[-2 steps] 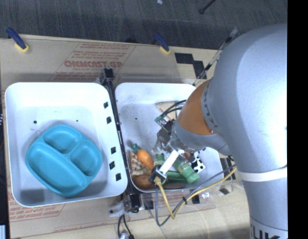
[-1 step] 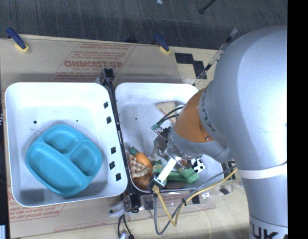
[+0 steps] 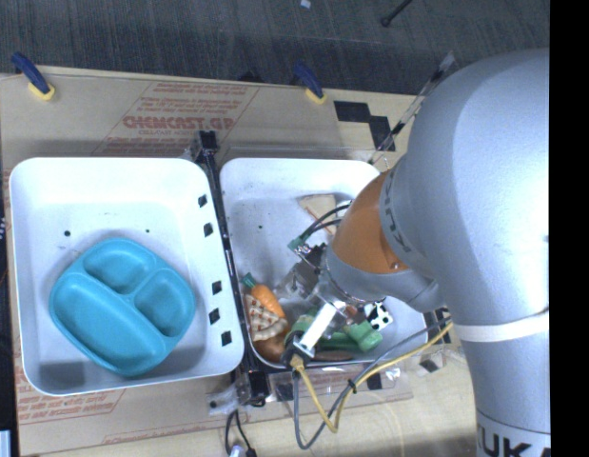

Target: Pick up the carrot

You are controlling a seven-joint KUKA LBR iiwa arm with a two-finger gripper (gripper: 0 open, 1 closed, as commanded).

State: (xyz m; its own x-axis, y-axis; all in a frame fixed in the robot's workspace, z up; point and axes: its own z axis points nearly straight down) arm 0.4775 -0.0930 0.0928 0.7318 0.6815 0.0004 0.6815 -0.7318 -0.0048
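Observation:
The carrot (image 3: 266, 301) is small and orange with a green top. It lies in the right bin (image 3: 265, 188) near the front left corner, against the bin's left wall. My gripper (image 3: 296, 286) is low in the same bin, just to the right of the carrot and very close to it. The wrist and the orange band cover most of the gripper. Whether it touches the carrot cannot be told from this angle.
A brown ridged piece (image 3: 262, 328) lies just in front of the carrot. Green items (image 3: 356, 337) and a black-and-white die (image 3: 375, 317) lie under the wrist. A tan piece (image 3: 319, 203) sits at the back. The left bin (image 3: 47, 184) holds a blue divided plate (image 3: 123, 303).

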